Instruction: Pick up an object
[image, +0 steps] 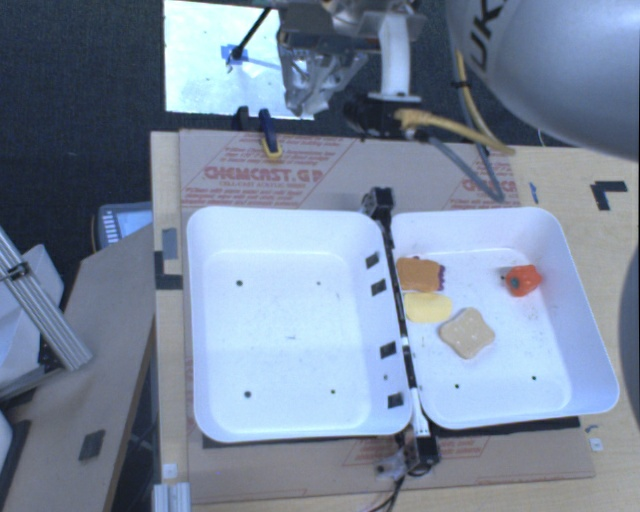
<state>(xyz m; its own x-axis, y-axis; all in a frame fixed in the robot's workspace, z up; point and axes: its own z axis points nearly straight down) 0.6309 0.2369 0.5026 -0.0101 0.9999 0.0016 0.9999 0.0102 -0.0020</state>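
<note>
Gripper (312, 85) high above the bench, four objects in the right bin (560, 330).
I could not tell how its fingers stood. An orange toy (521, 280), a brown-orange piece (419, 274), a yellow piece (428, 308) and a beige piece (467, 333) lay there.

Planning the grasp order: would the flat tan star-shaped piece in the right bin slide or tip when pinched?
The flat tan star-shaped piece lies low, so tipping seems unlikely. On the smooth white right bin it may slide. It looks light.
</note>
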